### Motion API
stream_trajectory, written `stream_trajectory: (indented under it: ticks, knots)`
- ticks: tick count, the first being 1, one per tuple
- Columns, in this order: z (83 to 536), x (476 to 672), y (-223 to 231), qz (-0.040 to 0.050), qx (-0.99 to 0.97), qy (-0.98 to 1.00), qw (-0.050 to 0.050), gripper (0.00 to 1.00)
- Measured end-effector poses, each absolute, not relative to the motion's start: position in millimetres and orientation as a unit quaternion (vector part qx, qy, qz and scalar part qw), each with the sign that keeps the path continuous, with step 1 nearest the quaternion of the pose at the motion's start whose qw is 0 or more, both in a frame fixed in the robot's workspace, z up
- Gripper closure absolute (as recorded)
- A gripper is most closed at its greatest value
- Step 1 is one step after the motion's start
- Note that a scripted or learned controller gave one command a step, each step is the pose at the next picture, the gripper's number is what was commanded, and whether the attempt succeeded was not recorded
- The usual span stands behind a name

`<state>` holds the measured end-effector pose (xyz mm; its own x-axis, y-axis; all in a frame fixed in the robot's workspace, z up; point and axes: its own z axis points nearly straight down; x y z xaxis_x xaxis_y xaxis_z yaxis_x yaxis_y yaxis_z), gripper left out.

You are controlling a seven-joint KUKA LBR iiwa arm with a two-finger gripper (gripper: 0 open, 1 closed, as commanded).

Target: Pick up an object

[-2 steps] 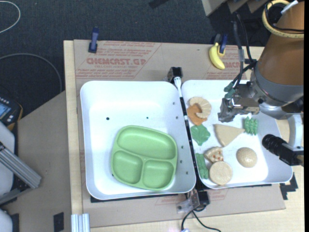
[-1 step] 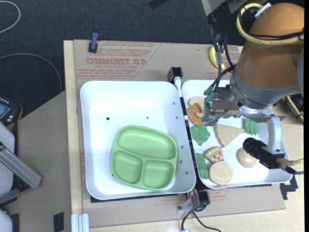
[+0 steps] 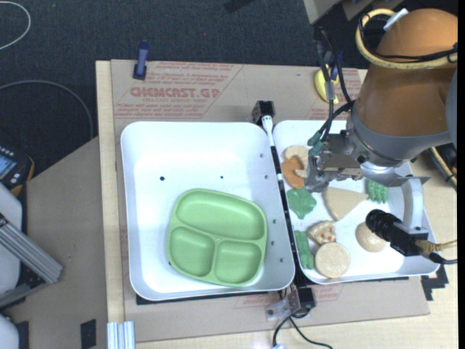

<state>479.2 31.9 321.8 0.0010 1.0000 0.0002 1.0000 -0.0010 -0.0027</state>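
Pincer [image 3: 320, 174] is hanging low over the far part of the right bin [image 3: 385, 267], close to the wall dividing it from the left bin [image 3: 145, 195]. Whether it is apart or together cannot be told from this angle, and nothing is showing clamped in it. The step in hand is judged to be settling onto one piece for a grasp. Doing it well is calling for centring over a single item, coming straight down, and keeping clear of the dividing wall and of neighbouring pieces. Nearest the camera, a round pale biscuit [image 3: 332, 259] and a small bun [image 3: 322, 233] are lying well apart from the pincer. Further in, a green leafy piece [image 3: 300, 202] is lying just beside it on the divider side, and a pale wedge [image 3: 347, 198] is lying just beside it on the other. Furthest, a brown ring [image 3: 294, 169] is sitting next to the pincer against the divider; this and the green leafy piece are appearing the likeliest targets.
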Motion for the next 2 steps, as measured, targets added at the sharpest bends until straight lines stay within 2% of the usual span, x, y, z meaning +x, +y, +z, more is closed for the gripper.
stream_trajectory:
  ticks: [1,2]
  knots:
    - [329.4,479.5,57.7,-0.0012,-0.706,-0.708,-0.001,1.0]
    - [375.3,479.5,129.8,-0.0027,-0.705,-0.709,-0.001,1.0]
